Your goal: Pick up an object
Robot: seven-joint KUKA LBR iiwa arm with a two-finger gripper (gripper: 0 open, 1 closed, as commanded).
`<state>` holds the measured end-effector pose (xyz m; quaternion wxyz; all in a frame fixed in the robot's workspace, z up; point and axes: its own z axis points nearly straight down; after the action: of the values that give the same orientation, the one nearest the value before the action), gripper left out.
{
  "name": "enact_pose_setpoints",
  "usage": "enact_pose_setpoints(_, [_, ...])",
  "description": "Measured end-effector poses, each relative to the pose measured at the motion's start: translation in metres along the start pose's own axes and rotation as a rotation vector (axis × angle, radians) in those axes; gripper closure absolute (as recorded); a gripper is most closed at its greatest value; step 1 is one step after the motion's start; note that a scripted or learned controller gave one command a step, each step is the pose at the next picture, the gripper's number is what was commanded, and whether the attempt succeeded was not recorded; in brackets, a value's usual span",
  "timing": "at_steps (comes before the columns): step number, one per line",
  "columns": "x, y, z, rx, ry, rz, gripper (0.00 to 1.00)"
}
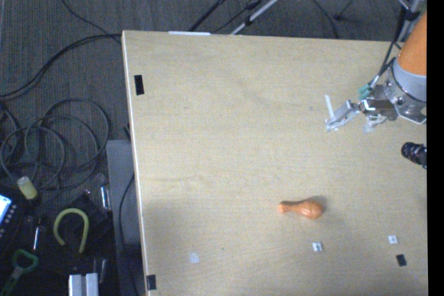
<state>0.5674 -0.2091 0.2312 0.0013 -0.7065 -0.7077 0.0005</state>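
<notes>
Hovering above the bench (229, 114), pincer (331, 116) spread; orange object (302, 208) well apart.

My arm (415, 59) runs off the right edge past its orange band, the worktop (229, 149) is cut by the right and bottom edges, and my jaws at the gripper (336, 116) are too small and blurred to judge their spacing.

no legible text, labels or numbers
</notes>
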Motion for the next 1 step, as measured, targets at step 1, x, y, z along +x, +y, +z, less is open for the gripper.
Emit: enact_pose_setpoints(1, [-0.0137,0.0539,0.1156,-0.002,-0.002,-0.461,0.00])
